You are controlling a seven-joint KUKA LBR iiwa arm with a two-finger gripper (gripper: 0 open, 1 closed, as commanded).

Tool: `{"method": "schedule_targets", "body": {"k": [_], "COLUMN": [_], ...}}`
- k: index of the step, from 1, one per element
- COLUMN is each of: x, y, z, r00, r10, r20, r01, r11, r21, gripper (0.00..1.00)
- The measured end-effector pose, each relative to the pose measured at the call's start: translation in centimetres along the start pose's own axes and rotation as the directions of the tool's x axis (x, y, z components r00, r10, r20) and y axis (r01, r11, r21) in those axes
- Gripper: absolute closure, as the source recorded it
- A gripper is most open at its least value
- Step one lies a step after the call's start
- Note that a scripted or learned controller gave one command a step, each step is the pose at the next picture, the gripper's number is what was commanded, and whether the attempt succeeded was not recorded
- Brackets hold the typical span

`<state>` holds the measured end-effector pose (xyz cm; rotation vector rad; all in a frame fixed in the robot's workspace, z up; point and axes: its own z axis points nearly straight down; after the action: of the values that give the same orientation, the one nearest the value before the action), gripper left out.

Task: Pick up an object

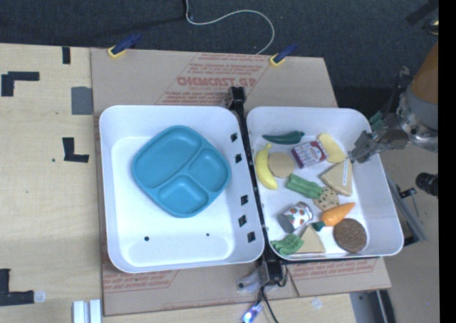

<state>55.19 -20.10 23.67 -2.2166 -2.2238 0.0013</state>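
The right bin (377, 193) holds several toy foods: a yellow banana (265, 169), a green pepper (283, 137), a purple-and-white packet (308, 152), a yellow lemon-like piece (331, 147), a tan wedge (338, 179), a green pickle (304, 187), an orange carrot (335, 214), a brown cookie (350, 234) and a silver can (294, 215). My gripper (365, 147) hangs over the bin's right rim, just right of the yellow piece. Nothing shows between its dark fingers.
The left bin (117, 193) holds a blue divided plate (182, 170). Both bins sit on a cardboard sheet (206, 79) with clips at its back corners. A white cable (228, 18) loops behind it. The arm's wrist (420, 111) enters from the right.
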Motion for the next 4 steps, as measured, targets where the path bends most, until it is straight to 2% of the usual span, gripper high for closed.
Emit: {"method": "schedule_targets", "body": {"k": [1,2,3,4], "x": [8.5,15.6,22.0,29.5], "y": [-1.1,-4.3,-6.8,-6.9], "z": [3.5,1.7,-4.4,0.5], "r00": [1.000,1.000,1.000,1.000], "r10": [-0.004,-0.005,-0.005,-0.005], "r20": [-0.003,-0.003,-0.001,0.000], "r01": [0.004,0.005,0.005,0.005], "r11": [1.000,1.000,1.000,1.000], "r21": [0.004,0.002,-0.004,0.006], "gripper": [1.00,1.00,1.00,1.00]}}
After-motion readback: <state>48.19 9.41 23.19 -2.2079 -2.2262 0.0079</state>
